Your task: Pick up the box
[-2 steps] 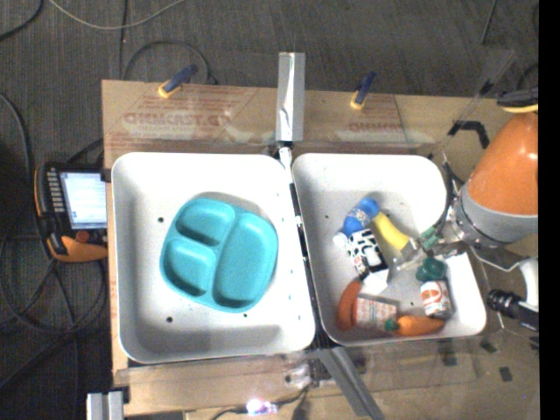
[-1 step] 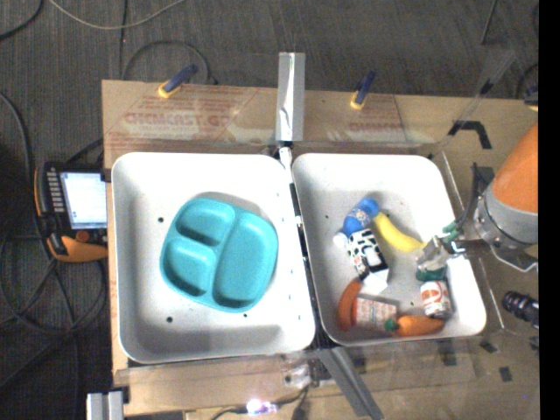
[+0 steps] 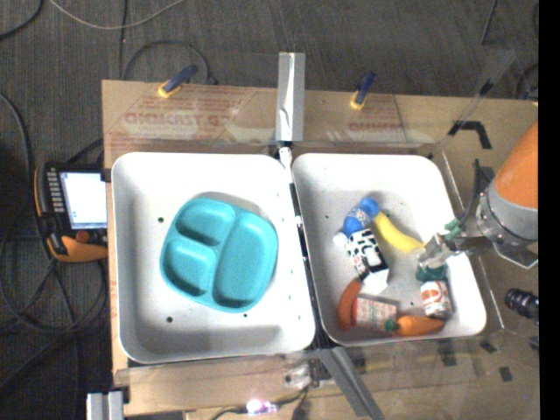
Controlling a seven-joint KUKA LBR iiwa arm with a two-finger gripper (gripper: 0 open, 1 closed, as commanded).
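The gripper (image 3: 435,254) hangs over the right bin (image 3: 420,169), near its right wall. Just left of it lies a banana (image 3: 395,234), with a bottle (image 3: 360,217) and a black-and-white carton (image 3: 367,254) beyond. Just below it stands a can (image 3: 435,298). Further below-left, the box (image 3: 374,311) is hemmed in between a red thing (image 3: 348,300) and a carrot (image 3: 418,325). Above the gripper the bin floor is bare. Far left, a teal tray (image 3: 220,252) fills the middle of the left bin (image 3: 140,182).

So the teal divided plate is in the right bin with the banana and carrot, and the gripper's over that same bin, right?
Not quite: the camera view shows the teal divided plate in the left bin. The banana and carrot are in the right bin, with the gripper over it.
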